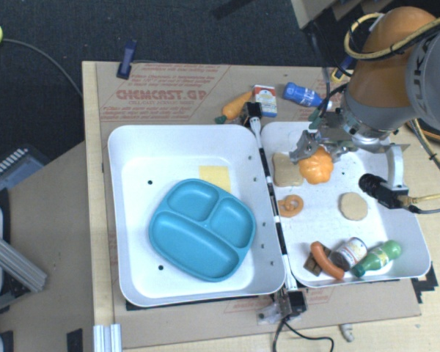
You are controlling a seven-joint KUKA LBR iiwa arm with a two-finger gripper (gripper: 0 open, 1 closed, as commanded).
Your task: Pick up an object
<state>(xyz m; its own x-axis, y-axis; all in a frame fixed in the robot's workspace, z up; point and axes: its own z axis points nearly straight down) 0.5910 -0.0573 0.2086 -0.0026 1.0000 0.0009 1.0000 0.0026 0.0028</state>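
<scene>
Camera view: the grey arm with its orange band reaches in over the right white bin (414, 233), gripper (317, 147) low at the bin's upper left, right over a round orange fruit (317, 167). Are the fingers closed on it? I cannot tell. In the left white bin (125, 160), a blue divided plastic plate (202, 228) with a yellow square slice (215, 175) just behind it.
</scene>
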